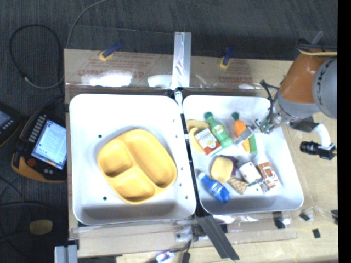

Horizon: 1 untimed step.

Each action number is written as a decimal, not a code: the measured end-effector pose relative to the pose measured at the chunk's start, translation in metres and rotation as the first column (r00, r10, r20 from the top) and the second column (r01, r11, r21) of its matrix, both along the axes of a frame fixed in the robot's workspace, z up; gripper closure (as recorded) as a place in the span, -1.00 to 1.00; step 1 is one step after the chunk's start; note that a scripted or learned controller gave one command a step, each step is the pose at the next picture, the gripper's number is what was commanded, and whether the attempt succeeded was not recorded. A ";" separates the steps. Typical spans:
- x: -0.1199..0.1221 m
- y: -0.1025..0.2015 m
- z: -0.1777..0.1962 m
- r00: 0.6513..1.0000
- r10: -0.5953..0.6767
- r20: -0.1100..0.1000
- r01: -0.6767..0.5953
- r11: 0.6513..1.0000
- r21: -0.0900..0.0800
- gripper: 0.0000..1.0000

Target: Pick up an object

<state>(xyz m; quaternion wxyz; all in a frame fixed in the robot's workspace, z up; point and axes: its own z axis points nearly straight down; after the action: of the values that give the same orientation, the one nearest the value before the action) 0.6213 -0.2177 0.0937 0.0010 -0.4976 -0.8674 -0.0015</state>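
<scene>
At the bottom of the frame, the bench edge is seen, and just above it two shallow white plastic bins lie side by side. In the left bin point(82, 147), a glossy yellow divided tray point(137, 163), rounded and moulded into three compartments, is set near the middle. In the right bin point(290, 196), a heap of small items is gathered: nearest the lower edge, a blue bottle point(214, 187) lying on its side; above it, a rounded yellow lump point(221, 167) and small printed cartons point(258, 175); further up, a green bottle point(218, 128) and an orange carrot-like piece point(240, 127).

At the upper right of that bin, the gripper point(262, 126) is held low, just beside the carrot-like piece. Nothing is seen between its fingers, and whether they are spread or closed cannot be told. The task is judged to be at its beginning: no object has been lifted, and both the grasp and the raising are left. Behind the bins, brown cardboard is clamped across the top.
</scene>
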 end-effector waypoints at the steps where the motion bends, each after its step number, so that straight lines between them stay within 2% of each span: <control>1: -0.040 -0.006 -0.004 0.989 0.150 0.016 -0.150 0.989 -0.011 -1.00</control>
<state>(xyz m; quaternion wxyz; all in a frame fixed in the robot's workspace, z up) 0.5817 -0.2239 0.0902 -0.0083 -0.4311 -0.9023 -0.0014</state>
